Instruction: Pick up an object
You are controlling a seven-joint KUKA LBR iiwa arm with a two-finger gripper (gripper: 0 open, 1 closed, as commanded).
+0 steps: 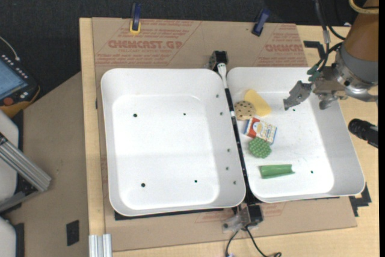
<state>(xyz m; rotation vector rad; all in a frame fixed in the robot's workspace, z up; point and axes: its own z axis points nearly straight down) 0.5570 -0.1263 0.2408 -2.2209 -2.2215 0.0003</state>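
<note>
The gripper hangs over the right bin with its fingers spread apart and nothing between them. At its eight o'clock lie a yellow piece, tan disc, red-and-white carton, green round and green block.

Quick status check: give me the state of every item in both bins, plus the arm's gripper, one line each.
Yellow wedge-shaped block: lying in the right white bin, untouched.
Round tan speckled disc: flat, touching the yellow block.
Small red-and-white carton: lying on its side.
Round green dimpled ball: resting beside the carton.
Green flat bar: lying flat, apart from the others.
Left white bin: level on the bench.
Gripper: above the right bin, holding nothing.
</note>
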